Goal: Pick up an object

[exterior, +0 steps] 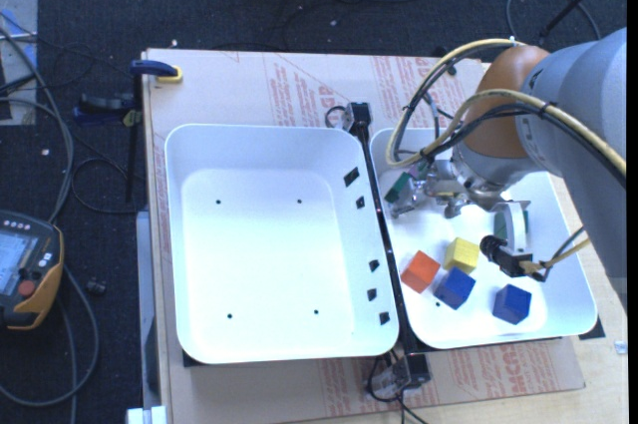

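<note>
My gripper [407,197] is low in the right bin [568,297], close to its left wall at the back. A small green thing [398,184] shows right at the gripper's tip; whether it is held or just lies beside it I cannot tell. In front of the gripper, on the bin floor, lie an orange cube [421,269], a yellow cube [462,253] and two blue cubes [455,288] [511,303]. All of these cubes are apart from the gripper.
The left bin [199,163] stands alongside, its right wall touching the right bin's. The grey arm with its orange band [508,83] and yellow cables crosses the right bin's back right. The bench edge lies just in front of both bins.
</note>
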You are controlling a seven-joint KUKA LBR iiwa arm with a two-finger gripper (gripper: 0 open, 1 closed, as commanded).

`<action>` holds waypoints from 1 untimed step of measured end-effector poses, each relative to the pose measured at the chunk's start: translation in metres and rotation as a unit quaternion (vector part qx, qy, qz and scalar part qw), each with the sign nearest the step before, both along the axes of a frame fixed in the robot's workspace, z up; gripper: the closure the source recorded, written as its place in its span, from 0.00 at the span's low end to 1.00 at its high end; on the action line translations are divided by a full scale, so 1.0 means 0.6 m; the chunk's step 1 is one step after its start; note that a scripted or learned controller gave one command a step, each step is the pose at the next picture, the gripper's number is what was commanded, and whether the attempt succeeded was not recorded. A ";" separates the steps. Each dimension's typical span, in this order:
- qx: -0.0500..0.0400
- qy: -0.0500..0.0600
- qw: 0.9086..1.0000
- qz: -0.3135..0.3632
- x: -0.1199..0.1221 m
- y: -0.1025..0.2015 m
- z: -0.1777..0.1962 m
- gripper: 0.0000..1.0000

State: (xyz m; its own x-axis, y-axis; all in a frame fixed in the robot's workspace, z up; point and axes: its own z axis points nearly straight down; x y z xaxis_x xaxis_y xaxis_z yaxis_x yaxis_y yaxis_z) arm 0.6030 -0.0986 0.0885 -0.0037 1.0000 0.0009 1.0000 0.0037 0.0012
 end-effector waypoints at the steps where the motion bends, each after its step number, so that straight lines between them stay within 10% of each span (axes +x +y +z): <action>1: -0.002 -0.003 1.000 -0.002 0.093 -0.017 0.007 0.00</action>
